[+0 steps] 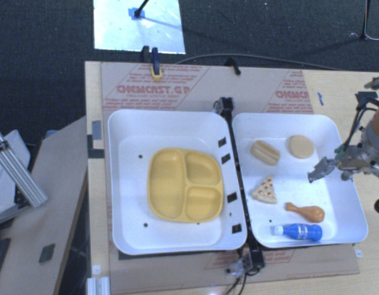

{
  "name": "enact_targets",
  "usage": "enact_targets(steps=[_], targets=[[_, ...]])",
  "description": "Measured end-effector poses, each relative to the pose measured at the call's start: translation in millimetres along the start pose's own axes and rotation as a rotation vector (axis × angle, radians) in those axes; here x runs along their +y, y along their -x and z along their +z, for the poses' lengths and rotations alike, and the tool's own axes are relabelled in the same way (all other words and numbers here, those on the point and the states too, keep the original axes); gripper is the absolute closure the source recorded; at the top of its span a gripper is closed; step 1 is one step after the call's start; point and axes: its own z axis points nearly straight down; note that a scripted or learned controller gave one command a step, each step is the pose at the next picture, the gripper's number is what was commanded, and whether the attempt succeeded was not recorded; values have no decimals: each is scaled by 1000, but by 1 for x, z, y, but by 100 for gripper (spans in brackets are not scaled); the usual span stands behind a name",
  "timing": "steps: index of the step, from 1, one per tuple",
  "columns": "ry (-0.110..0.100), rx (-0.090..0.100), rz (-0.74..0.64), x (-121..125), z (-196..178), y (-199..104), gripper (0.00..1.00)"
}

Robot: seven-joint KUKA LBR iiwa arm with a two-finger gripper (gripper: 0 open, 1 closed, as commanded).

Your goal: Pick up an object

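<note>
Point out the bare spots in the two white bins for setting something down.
Left white bin: just a bare margin around the yellow divided plate. Right white bin: crowded; small bare patches between the tan hot dog bun and pizza slice, and left of the blue bottle. The gripper hangs over its right side.

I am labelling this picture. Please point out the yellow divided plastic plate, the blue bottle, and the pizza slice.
Yellow divided plastic plate (185,185), camera view, centre ridge.
Blue bottle (301,231), camera view, body.
Pizza slice (265,192), camera view, middle.
</note>
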Motion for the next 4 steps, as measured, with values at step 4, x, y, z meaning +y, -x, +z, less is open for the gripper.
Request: enact_targets(steps=[4], targets=[[8, -2, 0, 8, 126, -9, 0]])
